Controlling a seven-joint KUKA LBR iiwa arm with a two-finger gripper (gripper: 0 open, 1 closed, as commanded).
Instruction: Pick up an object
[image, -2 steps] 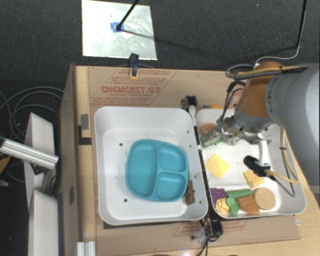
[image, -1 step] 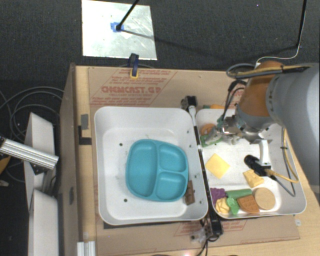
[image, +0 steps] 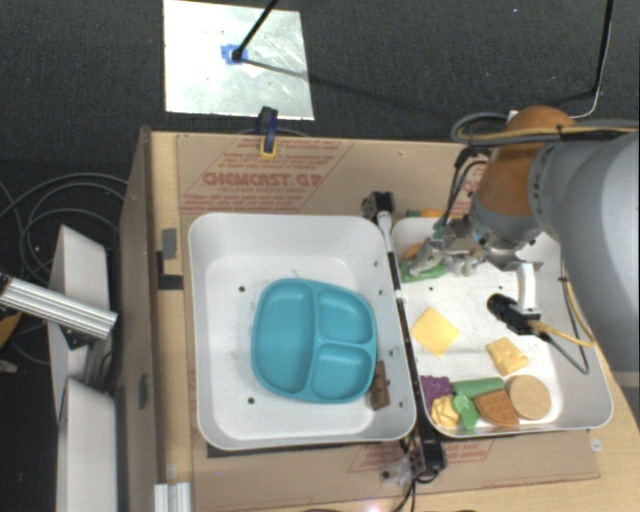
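The end effector (image: 447, 255) sits low in the far left corner of the right bin (image: 590, 400); whether it is apart or together cannot be told. A green piece (image: 420, 268) lies just at its left tip, touching or nearly touching it, and whether it is gripped cannot be told.

Nearer the camera from the end effector, a yellow slice (image: 435, 330) lies flat on the bin floor, apart from it. Farther on and to its right lies a small yellow block (image: 507, 355).

Well beyond these, along the bin's near wall, is a row: purple grapes (image: 434, 388), a yellow-green lump (image: 447, 410), a green stick (image: 480, 386), a brown cracker (image: 494, 406) and a round biscuit (image: 530, 396).

Left of the end effector, past the dividing walls, the left bin (image: 215, 300) holds a blue plate (image: 312, 340), with a brown bit (image: 380, 386) at its right edge. Both bins rest on the tabletop (image: 260, 175).
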